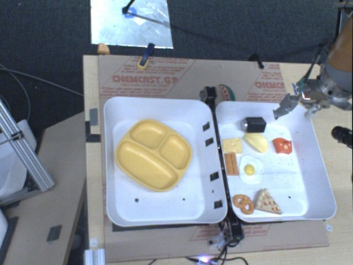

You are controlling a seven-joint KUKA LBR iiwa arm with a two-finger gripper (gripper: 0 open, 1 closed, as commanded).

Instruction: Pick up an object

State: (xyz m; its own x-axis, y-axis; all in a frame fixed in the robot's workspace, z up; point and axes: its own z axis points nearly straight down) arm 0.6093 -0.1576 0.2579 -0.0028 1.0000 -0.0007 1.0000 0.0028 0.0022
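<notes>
Picking hasn't really begun yet, so worth choosing a target sensibly.

Going left to right: skip the yellow divided plate (pixel 153 154) in the left bin (pixel 113 203). Furthest thing from the gripper (pixel 298 105), wide and flat, probably hopeless for two fingers.

Over in the right bin (pixel 320 186), well below-left of the gripper: cheese slice (pixel 232 146), brown wafer strip (pixel 231 164), fried egg (pixel 250 169), pretzel (pixel 243 203). All lying flat, so likely to slip out. Wouldn't bother.

Black block (pixel 255 125): nearest thing, just below-left of the gripper, chunky with straight sides. Best bet by a mile. Pale yellow wedge (pixel 256 142) sits just beside it on the far side from the gripper, so keep the fingers clear of that. Waffle wedge (pixel 267 202) way down at the opposite end. Red piece (pixel 282 146) close below the gripper, second choice, too small to identify.

Gripper itself: over the bin's top rim, fingers spread, nothing between them. Shift over the block, straddle its shorter sides, drop straight down, then squeeze.
</notes>
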